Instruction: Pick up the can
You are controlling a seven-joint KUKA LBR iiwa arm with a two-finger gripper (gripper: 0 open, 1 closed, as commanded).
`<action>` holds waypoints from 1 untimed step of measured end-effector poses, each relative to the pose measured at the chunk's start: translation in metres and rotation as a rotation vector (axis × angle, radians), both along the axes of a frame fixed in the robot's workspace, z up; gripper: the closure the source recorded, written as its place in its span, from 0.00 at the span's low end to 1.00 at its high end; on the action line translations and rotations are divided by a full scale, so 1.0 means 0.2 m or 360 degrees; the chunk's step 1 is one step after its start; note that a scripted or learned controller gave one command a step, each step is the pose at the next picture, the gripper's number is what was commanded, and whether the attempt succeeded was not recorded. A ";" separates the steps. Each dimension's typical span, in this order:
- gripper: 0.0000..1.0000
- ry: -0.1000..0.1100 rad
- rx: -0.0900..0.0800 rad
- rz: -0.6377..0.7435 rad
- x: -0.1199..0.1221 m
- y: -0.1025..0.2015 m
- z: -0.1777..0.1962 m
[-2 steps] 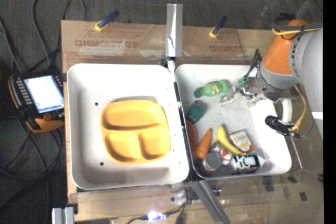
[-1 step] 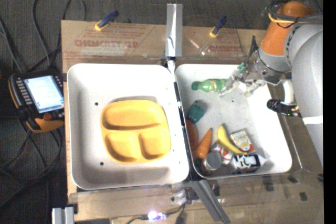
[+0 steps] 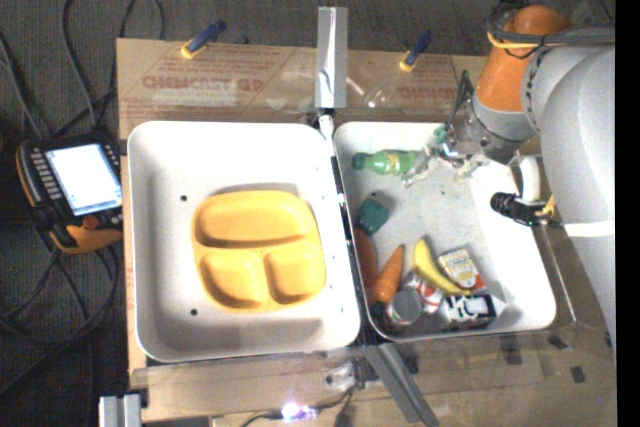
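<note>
The can (image 3: 408, 305) lies near the front edge of the right bin (image 3: 520, 245), its silver end toward the camera and its red and white body behind it. It is packed between a carrot (image 3: 388, 273), a banana (image 3: 430, 265) and a black box (image 3: 468, 310). My gripper (image 3: 445, 165) hangs at the back of the right bin, far from the can, just right of a green bottle (image 3: 385, 161). Its fingers are open with nothing between them.
A teal cup (image 3: 372, 213) and a brown-red sausage-like item (image 3: 366, 255) lie by the bin divider. A small yellow-white packet (image 3: 458, 265) rests by the banana. The left bin (image 3: 160, 175) holds a yellow compartment plate (image 3: 262, 247). A pendant (image 3: 75, 180) sits left of the bench.
</note>
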State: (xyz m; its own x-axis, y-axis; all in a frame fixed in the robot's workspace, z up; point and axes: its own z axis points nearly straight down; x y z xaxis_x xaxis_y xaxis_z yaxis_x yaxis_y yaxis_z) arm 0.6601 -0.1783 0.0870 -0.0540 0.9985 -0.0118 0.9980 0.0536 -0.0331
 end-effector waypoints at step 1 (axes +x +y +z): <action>0.00 -0.0037 0.0010 -0.0035 -0.02 -0.04 0.10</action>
